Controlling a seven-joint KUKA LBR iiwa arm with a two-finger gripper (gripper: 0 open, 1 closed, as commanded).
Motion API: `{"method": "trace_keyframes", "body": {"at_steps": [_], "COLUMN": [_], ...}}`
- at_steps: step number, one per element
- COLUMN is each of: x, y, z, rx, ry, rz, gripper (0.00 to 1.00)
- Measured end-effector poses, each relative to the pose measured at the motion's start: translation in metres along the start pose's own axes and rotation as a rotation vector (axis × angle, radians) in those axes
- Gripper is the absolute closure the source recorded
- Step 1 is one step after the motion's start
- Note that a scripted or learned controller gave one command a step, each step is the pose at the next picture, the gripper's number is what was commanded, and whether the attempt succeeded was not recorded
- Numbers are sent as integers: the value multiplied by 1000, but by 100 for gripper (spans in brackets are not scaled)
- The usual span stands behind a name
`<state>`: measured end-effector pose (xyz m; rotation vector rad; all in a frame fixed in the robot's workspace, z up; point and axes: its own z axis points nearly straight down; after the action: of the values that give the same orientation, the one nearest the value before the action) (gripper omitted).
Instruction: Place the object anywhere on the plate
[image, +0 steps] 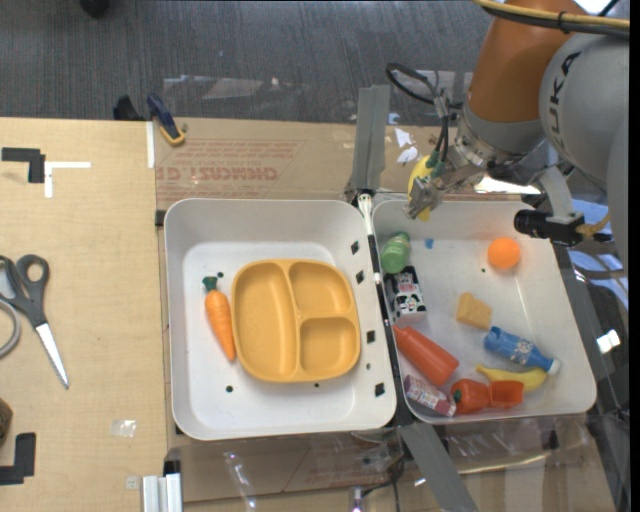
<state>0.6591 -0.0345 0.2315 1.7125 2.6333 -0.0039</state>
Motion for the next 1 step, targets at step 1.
{"method": "trace_keyframes", "body": {"at_steps": [1], "x": [81], "y": [13], "z": [26], "rx": [1], "ry": [2], "rz": [-11], "gripper": [100]}}
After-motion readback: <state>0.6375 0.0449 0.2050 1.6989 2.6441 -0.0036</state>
